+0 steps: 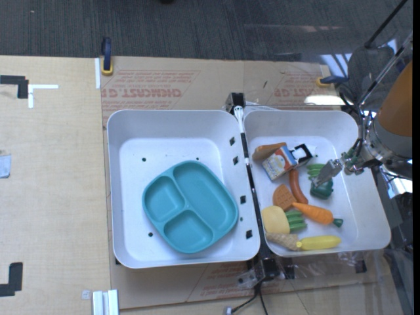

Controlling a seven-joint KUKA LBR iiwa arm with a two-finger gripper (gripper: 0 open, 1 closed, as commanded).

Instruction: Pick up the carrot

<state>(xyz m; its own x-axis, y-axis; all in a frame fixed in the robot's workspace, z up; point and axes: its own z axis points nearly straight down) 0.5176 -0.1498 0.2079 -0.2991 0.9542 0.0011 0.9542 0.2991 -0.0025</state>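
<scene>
The carrot (315, 212) lies in the right bin (367, 231), lower right of the frame. The gripper (330, 170) hangs just above it, over a green toy (321, 188); its state I cannot tell.

Stock on the desk (52, 195), as we count it

We count two white bins (125, 176), one teal divided plate (190, 207), one carrot (314, 212), one sausage (298, 184), one yellow corn cob (319, 243), one small carton (278, 163), one green toy (321, 188), and one end effector (333, 169); the remaining pieces we cannot tell apart.
</scene>
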